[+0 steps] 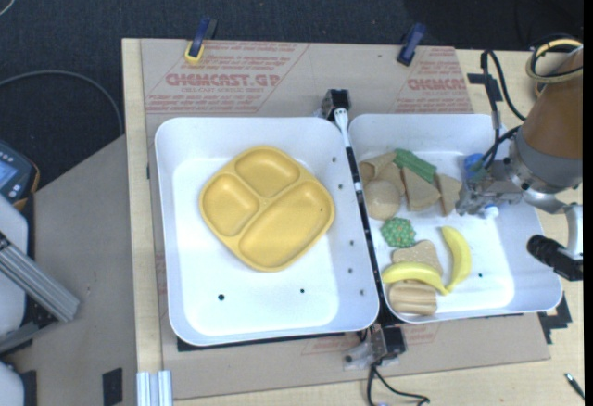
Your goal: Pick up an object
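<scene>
The toy foods lie in the right bin (435,128): a yellow banana (456,254) near its front edge, long axis running front to back, a second banana (414,276) curving crosswise beside it, with a green round piece (398,231), a green strip (415,164) and tan bread pieces (411,193) toward the middle. The gripper (480,200) hangs at the bin's right side, just right of the bread; whether its jaws are spread cannot be told. The left bin (176,209) carries a yellow divided plate (267,207). The board behind reads "CHEMCAST GP".
</scene>
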Motion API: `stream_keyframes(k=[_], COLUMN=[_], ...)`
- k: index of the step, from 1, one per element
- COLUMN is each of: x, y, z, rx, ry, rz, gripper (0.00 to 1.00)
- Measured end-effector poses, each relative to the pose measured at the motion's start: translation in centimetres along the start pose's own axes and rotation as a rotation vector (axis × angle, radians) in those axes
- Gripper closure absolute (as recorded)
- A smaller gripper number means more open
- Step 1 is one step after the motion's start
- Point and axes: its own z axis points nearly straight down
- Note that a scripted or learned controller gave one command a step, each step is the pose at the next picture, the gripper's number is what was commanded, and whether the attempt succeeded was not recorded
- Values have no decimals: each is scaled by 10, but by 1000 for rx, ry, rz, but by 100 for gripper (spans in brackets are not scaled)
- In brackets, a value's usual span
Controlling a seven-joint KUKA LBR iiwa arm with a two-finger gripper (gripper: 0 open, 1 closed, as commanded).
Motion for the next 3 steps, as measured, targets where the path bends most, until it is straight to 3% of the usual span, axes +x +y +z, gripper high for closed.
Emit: stream_keyframes(k=[2,3], x=[-8,39], y=[-3,30], z=[-80,-70], rx=[-2,-1], ry=[-1,1], rz=[-2,-7], gripper=[100,100])
